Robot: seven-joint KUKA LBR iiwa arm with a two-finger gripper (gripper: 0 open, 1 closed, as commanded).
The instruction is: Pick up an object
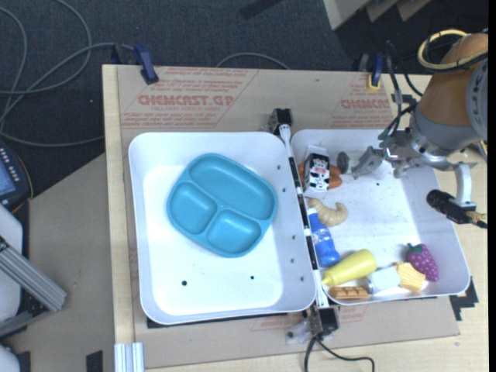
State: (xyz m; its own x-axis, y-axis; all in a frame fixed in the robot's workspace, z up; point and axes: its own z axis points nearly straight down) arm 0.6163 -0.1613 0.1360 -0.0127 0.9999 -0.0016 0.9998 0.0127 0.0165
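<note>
Gripper (pixel 372 163) over right bin (pixel 442 231) far end, fingers spread, nothing between them, croissant (pixel 330 211) and grapes (pixel 422 261) below it, blue plate (pixel 222 204) well left

Robotics lab, clamped bench board (pixel 232 91), loose floor cables (pixel 62 53)

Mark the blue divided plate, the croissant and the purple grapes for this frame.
blue divided plate (pixel 222 204): camera view, on the ridge where its three compartments meet.
croissant (pixel 332 212): camera view, middle of its curved body.
purple grapes (pixel 423 261): camera view, centre of the bunch.
</note>
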